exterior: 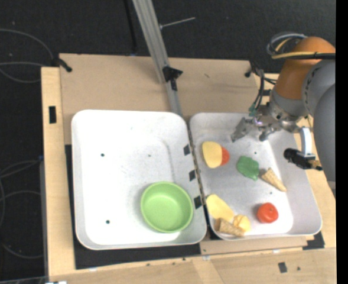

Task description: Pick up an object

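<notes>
My gripper hangs over the far part of the right bin, its two fingers spread open with nothing between them. Below it in that bin lie a yellow and red toy, a green piece with a tan cone beside it, a red tomato-like ball, and a yellow wedge with tan slices at the near left corner. The green piece lies closest, a little nearer the camera than the fingertips.
The left bin holds a green bowl near its front right corner. A slanted metal pole rises behind the bins. The grey arm with its orange band enters from the right.
</notes>
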`<state>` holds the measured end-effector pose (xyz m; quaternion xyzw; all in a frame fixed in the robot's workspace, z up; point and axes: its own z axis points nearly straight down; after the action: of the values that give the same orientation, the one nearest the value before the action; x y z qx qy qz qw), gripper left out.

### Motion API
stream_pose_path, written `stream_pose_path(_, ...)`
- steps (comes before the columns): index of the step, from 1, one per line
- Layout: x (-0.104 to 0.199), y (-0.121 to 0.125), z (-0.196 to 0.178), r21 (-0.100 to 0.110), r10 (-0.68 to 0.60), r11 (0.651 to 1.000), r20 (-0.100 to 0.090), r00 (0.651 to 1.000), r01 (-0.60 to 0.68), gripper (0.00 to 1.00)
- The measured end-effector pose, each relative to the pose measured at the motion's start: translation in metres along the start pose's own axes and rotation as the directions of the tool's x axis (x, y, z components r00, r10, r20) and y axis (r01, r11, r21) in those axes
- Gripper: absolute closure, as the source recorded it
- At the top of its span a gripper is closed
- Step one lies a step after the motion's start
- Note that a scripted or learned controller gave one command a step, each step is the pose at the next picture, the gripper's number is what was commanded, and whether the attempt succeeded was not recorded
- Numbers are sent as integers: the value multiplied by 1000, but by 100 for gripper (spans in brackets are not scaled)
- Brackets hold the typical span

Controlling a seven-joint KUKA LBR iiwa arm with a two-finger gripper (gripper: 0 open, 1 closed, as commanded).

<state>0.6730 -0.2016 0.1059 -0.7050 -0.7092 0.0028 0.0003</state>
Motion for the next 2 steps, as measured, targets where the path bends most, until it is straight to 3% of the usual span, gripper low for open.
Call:
stream_pose_path(1,-2,2,-16,-8,-4,1000,7,1000,4,100)
stream_pose_path(2,-7,0,-80,-13,3,1000,-2,1000,-4,100)
